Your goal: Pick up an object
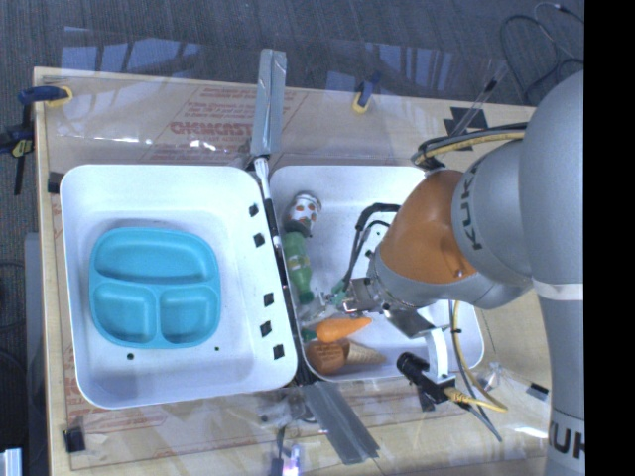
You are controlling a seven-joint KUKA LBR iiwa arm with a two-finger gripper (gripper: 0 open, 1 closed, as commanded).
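My gripper (353,297) hangs low in the right bin (337,178), close to the wall it shares with the other bin. My wrist and its orange band cover it from above, so I cannot tell whether it is open or closed, or whether it has hold of anything.

Nearest to it is a carrot (342,327), the likeliest thing to pick. It lies on its side just below my gripper in the view, its thin end pointing toward my arm. It looks to be right at my gripper, perhaps touching, but the view is too cluttered there to be sure.

Just past the carrot, toward the bin's lower corner, sits a brown lump (329,356), touching the carrot or very nearly.

On the other side of my gripper, up along the shared wall, lies a green bottle (298,266), stretched lengthwise beside that wall. At its far end is a pale round ball with brown patches (304,209), maybe the bottle's cap.

Well away, across the wall in the left bin (79,198), a blue plate with three compartments (154,286) lies flat near the middle.
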